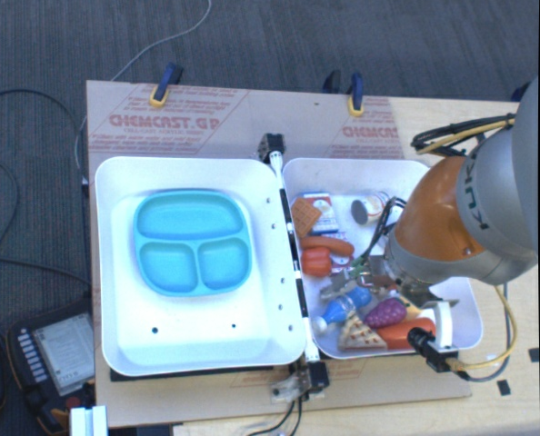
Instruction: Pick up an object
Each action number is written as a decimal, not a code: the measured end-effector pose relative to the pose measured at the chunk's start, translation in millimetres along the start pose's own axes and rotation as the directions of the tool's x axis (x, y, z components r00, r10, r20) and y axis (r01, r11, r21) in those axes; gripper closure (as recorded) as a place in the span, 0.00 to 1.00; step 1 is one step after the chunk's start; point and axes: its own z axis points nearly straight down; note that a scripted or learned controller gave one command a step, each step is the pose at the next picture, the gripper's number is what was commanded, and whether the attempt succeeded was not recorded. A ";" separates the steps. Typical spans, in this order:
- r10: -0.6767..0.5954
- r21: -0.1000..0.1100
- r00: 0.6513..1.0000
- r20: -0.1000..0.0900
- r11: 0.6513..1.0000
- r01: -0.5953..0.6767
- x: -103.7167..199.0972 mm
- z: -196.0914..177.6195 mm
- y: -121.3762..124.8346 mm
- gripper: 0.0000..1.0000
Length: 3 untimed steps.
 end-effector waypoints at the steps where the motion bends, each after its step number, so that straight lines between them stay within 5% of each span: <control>1: 0.001 -0.004 1.000 -0.001 1.000 -0.001 0.2 -10.8 1.8 1.00; 2: 0.001 -0.003 1.000 -0.001 1.000 -0.001 0.1 -10.6 1.6 0.00; 3: 0.001 -0.004 1.000 0.000 1.000 -0.001 0.0 -20.2 2.2 1.00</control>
